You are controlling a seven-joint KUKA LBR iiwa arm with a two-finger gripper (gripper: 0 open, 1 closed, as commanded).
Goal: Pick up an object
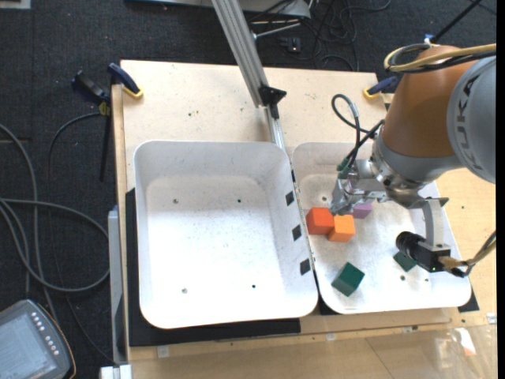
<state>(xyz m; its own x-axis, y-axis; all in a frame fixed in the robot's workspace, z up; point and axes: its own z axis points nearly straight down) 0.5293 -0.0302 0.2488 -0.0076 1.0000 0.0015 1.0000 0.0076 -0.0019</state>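
In the right bin lie an orange-red block and a lighter orange block touching each other. A small lilac block sits just beyond them and a dark green block lies nearer the front. My gripper hangs low over the orange blocks, right beside the lilac block, under the grey and orange arm. Nothing shows between its fingers.
The left bin lies alongside, its right wall meeting the right bin. A black fitting with a cable sits at the right bin's right side. A slanted metal bar comes down from the top to the bins' junction.
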